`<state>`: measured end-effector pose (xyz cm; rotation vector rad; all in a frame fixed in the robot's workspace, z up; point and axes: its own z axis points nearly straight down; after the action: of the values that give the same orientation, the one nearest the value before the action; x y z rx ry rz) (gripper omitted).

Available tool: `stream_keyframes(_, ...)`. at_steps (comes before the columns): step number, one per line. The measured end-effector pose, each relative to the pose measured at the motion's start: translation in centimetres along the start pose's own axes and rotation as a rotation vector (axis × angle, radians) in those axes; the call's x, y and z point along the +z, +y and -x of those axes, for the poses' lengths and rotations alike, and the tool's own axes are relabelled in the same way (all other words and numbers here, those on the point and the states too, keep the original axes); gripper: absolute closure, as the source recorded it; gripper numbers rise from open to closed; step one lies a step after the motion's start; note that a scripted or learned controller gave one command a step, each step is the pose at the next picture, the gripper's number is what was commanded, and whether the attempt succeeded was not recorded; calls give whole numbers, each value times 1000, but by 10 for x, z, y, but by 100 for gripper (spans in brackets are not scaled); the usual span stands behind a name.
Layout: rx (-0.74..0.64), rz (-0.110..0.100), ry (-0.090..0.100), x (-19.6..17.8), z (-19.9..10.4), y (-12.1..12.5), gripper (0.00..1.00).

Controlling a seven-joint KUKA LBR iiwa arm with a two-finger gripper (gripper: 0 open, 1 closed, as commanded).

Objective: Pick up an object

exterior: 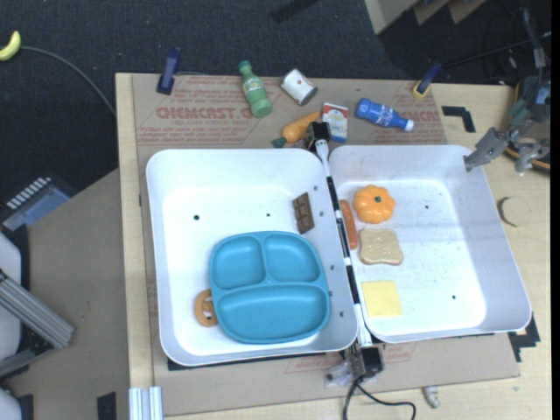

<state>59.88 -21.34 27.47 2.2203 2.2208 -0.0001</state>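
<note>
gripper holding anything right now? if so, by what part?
Nothing is held. The gripper sits at the right bin's far corner, apart from the pumpkin, bread and cheese.

Two bins side by side on the bench [131,234], left bin [175,191] touching right bin [481,234] along the middle seam. In the left bin: divided plate [267,285] toward 5 o'clock, pretzel [205,308] just beside the plate at its 8 o'clock, partly under it, chocolate piece [303,213] at the plate's 1 o'clock, near the seam. In the right bin: pumpkin [374,203] at 10 o'clock, hot dog [349,224] along the seam at the pumpkin's 8 o'clock, bread slice [381,247] just beside the hot dog at its 3 o'clock, cheese slice [381,298] at the bread's 6 o'clock. Behind the bins on the bench: bottle [255,89], can [298,86], carrot [299,130], carton [334,121], another bottle [383,115], left to right. Gripper [490,147] at the right bin's 1 o'clock corner.
</note>
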Motion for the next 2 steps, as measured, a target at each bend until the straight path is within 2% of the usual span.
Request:
stream_keyframes(1, -1, 1, -1, 18, 10, 18, 0)
stream_keyframes(2, -2, 0, 1, 80, -15, 68, 0)
